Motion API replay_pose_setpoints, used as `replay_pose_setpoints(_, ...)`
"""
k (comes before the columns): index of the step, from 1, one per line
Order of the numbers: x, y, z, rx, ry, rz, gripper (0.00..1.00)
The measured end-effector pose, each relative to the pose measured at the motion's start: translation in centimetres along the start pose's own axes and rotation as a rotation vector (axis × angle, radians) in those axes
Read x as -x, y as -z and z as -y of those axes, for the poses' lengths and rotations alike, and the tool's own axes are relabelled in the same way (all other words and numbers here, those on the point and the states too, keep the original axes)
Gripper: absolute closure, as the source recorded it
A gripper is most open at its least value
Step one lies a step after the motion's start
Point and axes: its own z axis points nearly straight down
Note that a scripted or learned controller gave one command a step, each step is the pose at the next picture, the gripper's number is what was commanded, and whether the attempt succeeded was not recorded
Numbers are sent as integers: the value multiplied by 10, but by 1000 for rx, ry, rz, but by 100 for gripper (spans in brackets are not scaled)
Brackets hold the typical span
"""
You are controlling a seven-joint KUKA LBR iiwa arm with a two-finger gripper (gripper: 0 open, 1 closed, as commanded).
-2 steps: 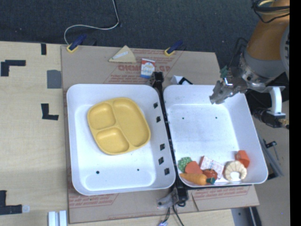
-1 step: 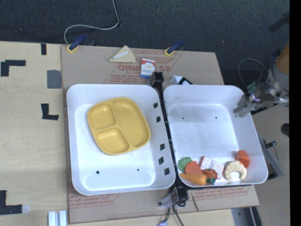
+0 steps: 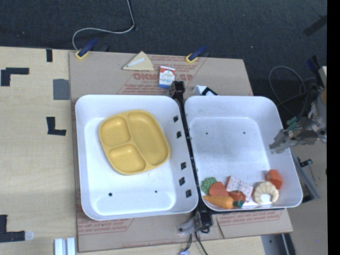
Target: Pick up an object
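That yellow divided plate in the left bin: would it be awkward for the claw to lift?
Probably. The yellow plate looks like stiff moulded plastic, so it should keep its shape and seems light. It lies flat and wide on the left bin, so its low rim likely offers little to pinch, and its smooth surface may slip.

Grey metallic tool (image 3: 287,137) at right edge; pale housing, dark cables behind.

1. We read this as a robotics lab or test bench, not a home.
2. Two shallow white plastic bins (image 3: 87,142) sit clipped together on a brown cardboard sheet (image 3: 228,73) held by blue-and-yellow clamps (image 3: 85,49).
3. Black tape marks (image 3: 53,126) dot the pale wooden benchtop (image 3: 32,158).
4. Loose cables (image 3: 127,15) trail over dark carpet (image 3: 212,15).
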Motion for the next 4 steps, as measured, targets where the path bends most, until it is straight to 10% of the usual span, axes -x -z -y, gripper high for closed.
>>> replay_pose_setpoints(4,-145,-9,-22,0,2,-1,100)
